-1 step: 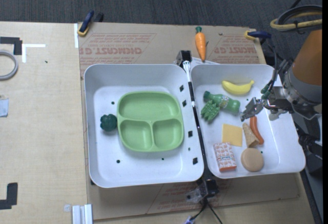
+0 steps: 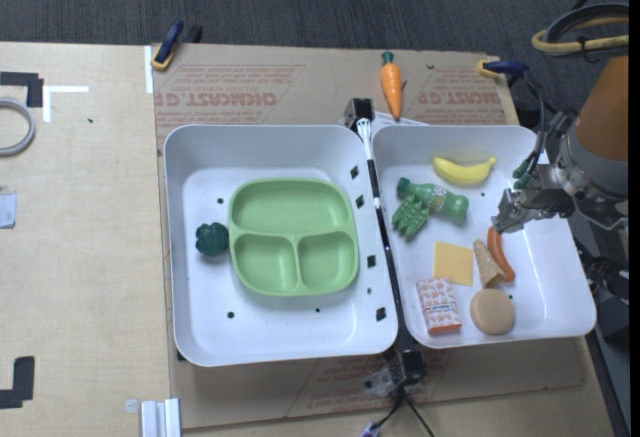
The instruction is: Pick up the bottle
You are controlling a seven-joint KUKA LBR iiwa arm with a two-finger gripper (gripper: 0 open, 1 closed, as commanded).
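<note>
The bottle (image 2: 441,200) is green and lies on its side in the upper left part of the right bin (image 2: 560,297), its length running left to right. My gripper (image 2: 511,212) hangs over the right side of the same bin. It is to the right of the bottle and apart from it, just above the top end of a red sausage (image 2: 501,256). Nothing shows held in it.
Around the bottle lie a yellow banana (image 2: 464,169), a leafy green toy (image 2: 408,217), a cheese slice (image 2: 454,263), a bread piece (image 2: 486,265), a small carton (image 2: 438,306) and a round bun (image 2: 492,312). The left bin (image 2: 190,305) holds a green divided plate (image 2: 294,237) and a broccoli (image 2: 211,239). A carrot (image 2: 390,84) lies behind the bins.
</note>
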